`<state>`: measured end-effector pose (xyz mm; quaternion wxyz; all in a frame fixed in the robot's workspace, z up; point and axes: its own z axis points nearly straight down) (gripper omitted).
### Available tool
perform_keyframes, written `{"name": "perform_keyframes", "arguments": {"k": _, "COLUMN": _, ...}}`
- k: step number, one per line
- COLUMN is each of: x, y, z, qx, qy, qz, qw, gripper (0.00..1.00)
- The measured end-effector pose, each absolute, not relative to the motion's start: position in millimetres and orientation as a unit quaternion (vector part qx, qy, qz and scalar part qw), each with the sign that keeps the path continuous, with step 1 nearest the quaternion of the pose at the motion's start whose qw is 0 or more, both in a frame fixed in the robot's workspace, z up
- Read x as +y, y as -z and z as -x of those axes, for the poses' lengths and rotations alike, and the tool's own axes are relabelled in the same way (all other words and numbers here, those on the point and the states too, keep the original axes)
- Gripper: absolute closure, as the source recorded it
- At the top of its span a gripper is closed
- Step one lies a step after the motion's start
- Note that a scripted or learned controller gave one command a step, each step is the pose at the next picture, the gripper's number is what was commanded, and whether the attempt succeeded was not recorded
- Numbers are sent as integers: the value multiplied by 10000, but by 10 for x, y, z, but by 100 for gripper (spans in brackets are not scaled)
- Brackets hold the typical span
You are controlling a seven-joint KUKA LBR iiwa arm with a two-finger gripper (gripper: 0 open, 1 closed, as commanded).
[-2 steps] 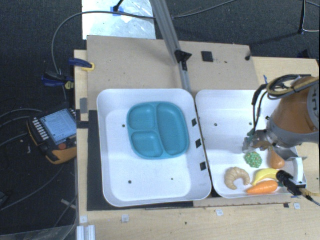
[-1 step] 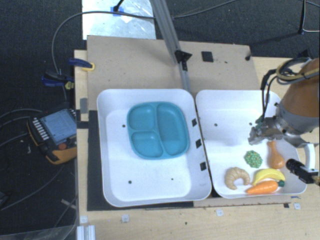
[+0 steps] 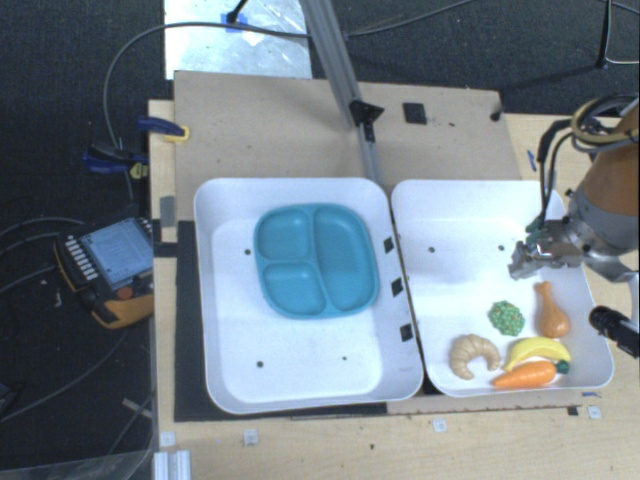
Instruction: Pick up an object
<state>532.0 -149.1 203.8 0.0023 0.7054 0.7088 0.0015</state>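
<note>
In the right bin (image 3: 450,208) lie a green broccoli piece (image 3: 506,317), an orange-brown chicken drumstick (image 3: 550,311), a tan croissant (image 3: 473,353), a yellow banana (image 3: 538,348) and an orange carrot (image 3: 524,374), all clustered at its near right corner. My gripper (image 3: 530,258) hangs over the right bin's right side, just above and left of the drumstick's thin end. Nothing shows between its fingers.
The left bin (image 3: 225,368) holds a blue three-compartment plate (image 3: 316,259). A grey pole (image 3: 335,58) slants across the back of the bench. Clamps (image 3: 150,128) and a handheld device (image 3: 110,268) lie off the bench's left side.
</note>
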Motion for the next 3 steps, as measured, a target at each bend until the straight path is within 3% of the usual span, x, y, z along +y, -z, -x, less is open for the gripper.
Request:
{"name": "perform_keyframes", "arguments": {"k": 2, "x": -1425, "y": -2917, "z": -5334, "qx": 7094, "qy": -15, "qz": -7048, "qw": 25, "gripper": 100}}
{"name": "perform_keyframes", "arguments": {"k": 3, "x": -831, "y": -2867, "z": -5294, "qx": 7107, "qy": -9, "qz": -7035, "qw": 4, "gripper": 100}}
